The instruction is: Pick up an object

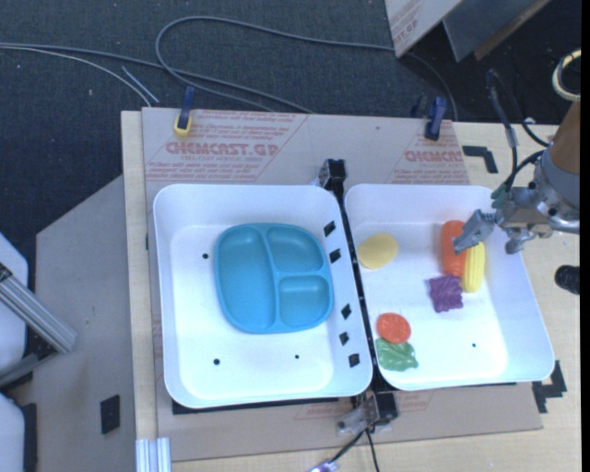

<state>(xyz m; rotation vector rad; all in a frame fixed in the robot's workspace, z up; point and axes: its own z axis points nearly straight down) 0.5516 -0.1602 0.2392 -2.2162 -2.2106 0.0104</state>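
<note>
Robotics lab setup: a board point(277, 138) printed CHEMCAST GP clamped down as a bench top with blue clips point(434, 118), two white bins point(175, 277) side by side, loose cables point(212, 37) trailing over dark carpet point(74, 92) (plus a cardboard box point(415, 23) at top).

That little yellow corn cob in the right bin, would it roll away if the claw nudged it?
Probably, somewhat. The corn cob looks rounded and elongated, so a sideways nudge could roll it. The orange piece lying against it may block rolling that way. It looks like a small plastic toy, so likely light and stiff, and perhaps slippery for the gripper.
</note>
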